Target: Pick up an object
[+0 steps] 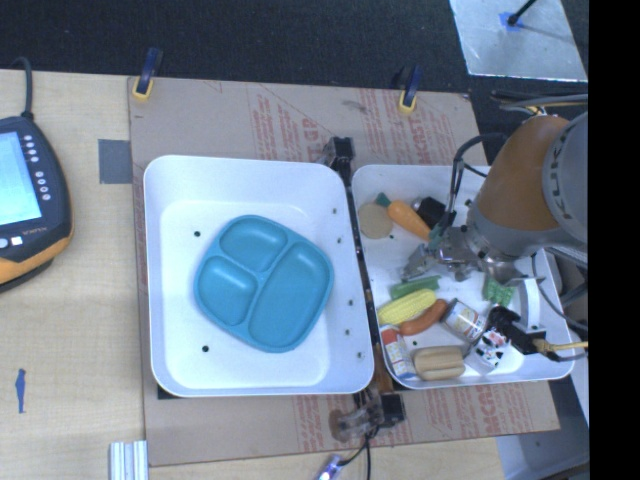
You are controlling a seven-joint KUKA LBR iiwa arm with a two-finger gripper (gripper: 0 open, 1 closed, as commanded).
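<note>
Over the right bin (455,175), the gripper (432,260) hangs low among the clutter, the arm reaching in from the right. Whether it is open or closed cannot be told from this slanted view, and nothing is seen to be held.

**Step in hand:** choosing and closing on one item. A sound grasp would favour a piece with free space on both flanks. The carrot (408,218), near the bin's far-left corner, and the tan loaf (440,361), by the near wall, look like the easiest candidates. Approach should be straight down and across the short axis, so that neighbours are not shoved aside.

**Contents, right bin:**
- a tan disc (377,221) just beside the carrot
- a small black piece (432,211)
- a corn cob (408,306) touching a green item (413,288), possibly a pea pod
- a sausage (428,317)
- a small can (461,320)
- a green block (497,291)
- a black-and-white figure (487,346)

**Contents, left bin (165,268):** a blue divided plate (264,283), lying flat near the centre.
</note>
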